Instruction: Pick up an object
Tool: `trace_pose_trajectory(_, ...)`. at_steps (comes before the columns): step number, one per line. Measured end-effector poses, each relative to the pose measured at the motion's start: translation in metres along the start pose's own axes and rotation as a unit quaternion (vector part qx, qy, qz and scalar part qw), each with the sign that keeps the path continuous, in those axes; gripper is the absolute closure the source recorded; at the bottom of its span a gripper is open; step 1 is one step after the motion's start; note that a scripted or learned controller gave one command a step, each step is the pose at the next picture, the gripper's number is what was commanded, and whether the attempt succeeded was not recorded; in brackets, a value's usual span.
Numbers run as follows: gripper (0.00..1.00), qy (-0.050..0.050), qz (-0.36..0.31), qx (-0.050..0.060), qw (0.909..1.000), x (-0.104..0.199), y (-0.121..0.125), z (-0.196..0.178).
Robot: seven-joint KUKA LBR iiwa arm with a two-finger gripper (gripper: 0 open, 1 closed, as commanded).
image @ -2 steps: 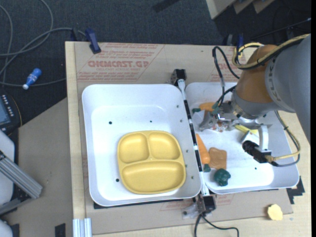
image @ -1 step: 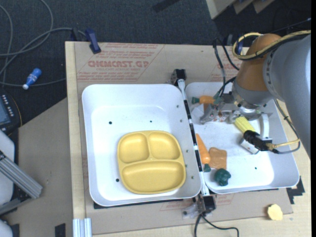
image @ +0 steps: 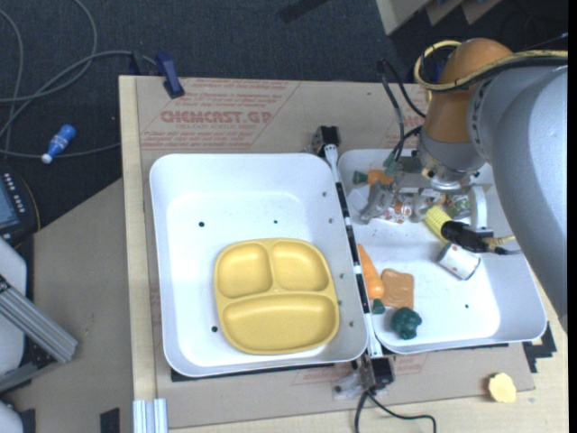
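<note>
My gripper [image: 394,204] is low over the far part of the right bin [image: 505,318], under the grey arm with its orange band [image: 464,88]. Small colourful items [image: 401,211] lie right under it, and whether any of them is gripped is hidden. A white cylinder [image: 458,261] lies just right of it, with a yellow piece [image: 436,220] beside it. Nearer the front lie an orange carrot [image: 368,274], a tan block [image: 398,288] and a green broccoli [image: 405,322].
The left bin [image: 180,197] holds a yellow divided plate [image: 274,294]. A small yellow lump [image: 501,387] lies on the bench in front of the right bin. A blue clip [image: 169,75] sits at the bench's far left edge.
</note>
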State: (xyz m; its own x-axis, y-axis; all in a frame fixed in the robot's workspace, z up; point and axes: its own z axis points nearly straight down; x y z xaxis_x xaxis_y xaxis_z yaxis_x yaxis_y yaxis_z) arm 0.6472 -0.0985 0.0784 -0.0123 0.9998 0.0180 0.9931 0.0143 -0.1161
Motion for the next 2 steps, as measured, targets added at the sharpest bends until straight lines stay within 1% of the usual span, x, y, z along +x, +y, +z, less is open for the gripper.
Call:
trace_pose_trajectory(1, 1.00, -0.007, 0.003, -0.023, 0.9997, -0.003, 0.006, -0.017)
trace_pose_trajectory(2, 1.00, -0.007, 0.004, -0.060, 0.9982, 0.062, -0.070, -0.104)
